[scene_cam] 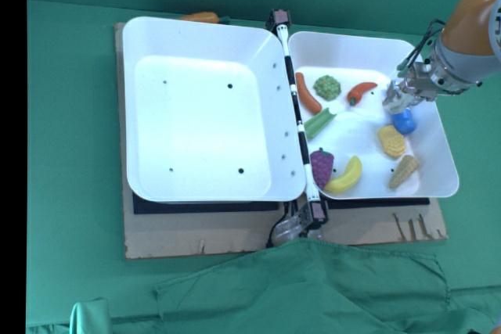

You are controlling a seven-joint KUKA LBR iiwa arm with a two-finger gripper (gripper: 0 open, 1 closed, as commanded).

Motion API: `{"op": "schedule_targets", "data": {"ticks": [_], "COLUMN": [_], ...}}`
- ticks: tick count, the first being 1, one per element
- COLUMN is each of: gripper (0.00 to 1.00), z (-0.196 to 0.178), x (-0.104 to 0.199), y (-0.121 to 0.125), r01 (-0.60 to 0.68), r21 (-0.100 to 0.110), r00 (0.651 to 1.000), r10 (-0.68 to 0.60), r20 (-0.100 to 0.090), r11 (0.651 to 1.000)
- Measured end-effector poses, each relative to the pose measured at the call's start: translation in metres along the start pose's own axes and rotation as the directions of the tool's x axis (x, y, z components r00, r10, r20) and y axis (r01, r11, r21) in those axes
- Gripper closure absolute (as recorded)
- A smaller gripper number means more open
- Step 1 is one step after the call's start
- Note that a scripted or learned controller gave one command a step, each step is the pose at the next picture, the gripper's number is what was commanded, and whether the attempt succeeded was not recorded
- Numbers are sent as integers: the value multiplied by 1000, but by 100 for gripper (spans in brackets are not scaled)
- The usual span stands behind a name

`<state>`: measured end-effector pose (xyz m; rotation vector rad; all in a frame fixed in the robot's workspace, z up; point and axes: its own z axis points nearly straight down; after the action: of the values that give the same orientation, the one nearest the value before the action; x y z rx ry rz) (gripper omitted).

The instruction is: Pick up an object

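Note:
The right bin [438, 145] holds several toy foods: a red sausage [308, 93], a green broccoli head [327, 87], a red chili pepper [362, 92], a green bean pod [319, 122], purple grapes [322, 166], a yellow banana [345, 176], a yellow corn piece [392, 141], a tan corn cob [403, 170] and a blue object [404, 122]. My gripper [394, 100] hangs low over the bin's right part, just above and left of the blue object, whose top it partly hides.
The left bin [149, 35] lies beside the right one, with a black-and-white divider bar [293, 113] between them. An orange object [201, 16] lies behind the left bin's far rim. Crumpled green cloth [313, 285] covers the bench front.

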<state>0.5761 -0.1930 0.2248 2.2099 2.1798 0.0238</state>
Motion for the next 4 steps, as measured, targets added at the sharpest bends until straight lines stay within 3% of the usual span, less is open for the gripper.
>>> {"op": "schedule_targets", "data": {"ticks": [1, 2, 3, 4], "gripper": [100, 100, 100, 100], "z": [-13, -83, 7, 7], "x": [-2, 62, 10, 6], "y": [2, -9, -3, 25], "r01": [-4, 18, 6, 12], "r21": [-7, 25, 40, 30], "r00": [1000, 1000, 1000, 1000], "r10": [4, -18, -5, -11], "r20": [3, -15, -13, -12], "r11": [1000, 1000, 999, 999]}}
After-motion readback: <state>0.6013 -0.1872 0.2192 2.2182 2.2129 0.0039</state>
